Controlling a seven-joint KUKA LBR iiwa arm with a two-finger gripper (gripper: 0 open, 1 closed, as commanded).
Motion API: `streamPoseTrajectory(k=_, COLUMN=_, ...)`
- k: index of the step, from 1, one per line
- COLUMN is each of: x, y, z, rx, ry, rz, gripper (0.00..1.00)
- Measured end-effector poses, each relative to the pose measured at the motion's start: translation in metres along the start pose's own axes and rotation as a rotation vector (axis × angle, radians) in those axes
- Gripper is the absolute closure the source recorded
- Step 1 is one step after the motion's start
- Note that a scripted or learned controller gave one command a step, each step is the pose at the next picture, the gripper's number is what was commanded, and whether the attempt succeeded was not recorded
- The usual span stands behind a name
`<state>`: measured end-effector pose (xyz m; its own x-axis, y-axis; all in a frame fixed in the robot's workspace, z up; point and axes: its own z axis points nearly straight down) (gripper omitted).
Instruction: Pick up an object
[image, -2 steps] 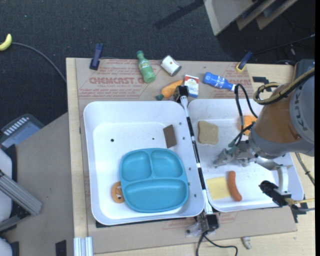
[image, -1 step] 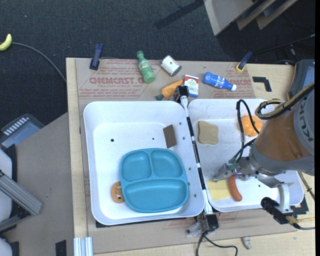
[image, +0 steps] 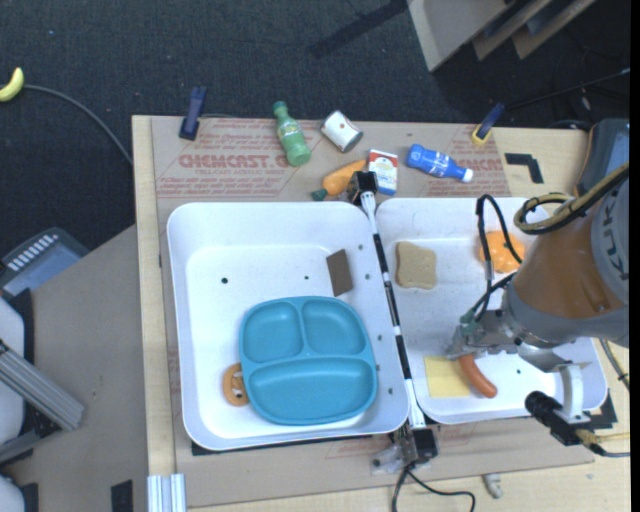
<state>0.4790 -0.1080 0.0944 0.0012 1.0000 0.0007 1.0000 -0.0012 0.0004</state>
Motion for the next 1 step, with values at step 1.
streamPoseTrajectory(k=1, x=0.0500, y=0.0005, z=-0.1112, rx=0.000, ry=0.000, rz=-0.002, gripper=1.00)
